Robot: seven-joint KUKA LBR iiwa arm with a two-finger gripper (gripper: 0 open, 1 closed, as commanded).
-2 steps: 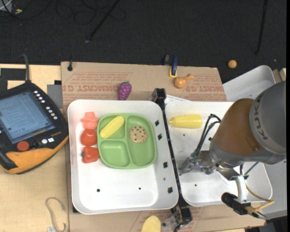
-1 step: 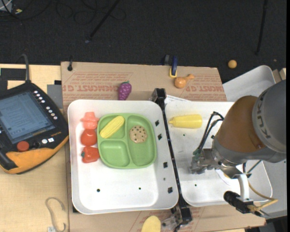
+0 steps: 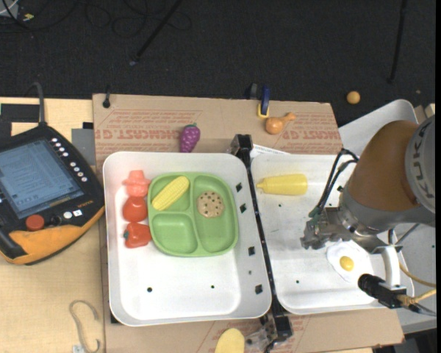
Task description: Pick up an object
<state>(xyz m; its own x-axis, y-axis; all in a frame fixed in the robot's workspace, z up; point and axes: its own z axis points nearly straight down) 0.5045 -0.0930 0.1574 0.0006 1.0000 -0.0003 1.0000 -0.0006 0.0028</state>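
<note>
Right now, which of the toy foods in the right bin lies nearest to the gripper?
The fried egg, white with a yellow yolk, just beside the gripper. The yellow mustard bottle lies farther off, near the bin's far side.

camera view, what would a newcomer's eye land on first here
Probably the green divided tray in the left bin, with yellow corn and a cookie in its compartments and red toys beside it. Next, the grey and orange arm over the right bin, near a fried egg and a yellow bottle.

green tray (image 3: 178,235): glossy plastic | bins (image 3: 176,300): smooth white plastic | backing (image 3: 154,127): matt cardboard
</note>
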